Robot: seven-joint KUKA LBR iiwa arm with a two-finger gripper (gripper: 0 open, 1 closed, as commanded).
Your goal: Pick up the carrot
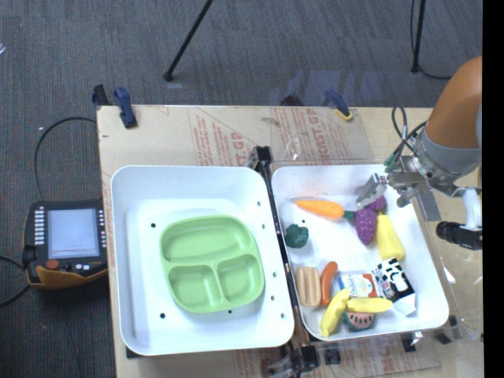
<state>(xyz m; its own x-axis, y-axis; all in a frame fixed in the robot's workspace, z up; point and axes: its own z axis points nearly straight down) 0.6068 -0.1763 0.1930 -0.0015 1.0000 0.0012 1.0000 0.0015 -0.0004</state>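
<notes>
Over the right bin (425,305) the hand (376,193) hung, spread and gripping nothing, just right of the carrot (320,208). Grapes (366,225) crowded beneath it; a slightly off descent risked nudging or grabbing those instead.

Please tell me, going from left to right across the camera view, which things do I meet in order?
Pendant → green tray → broccoli → carrot → grapes → corn → gripper lies above the grapes, so its place is unclear.
</notes>
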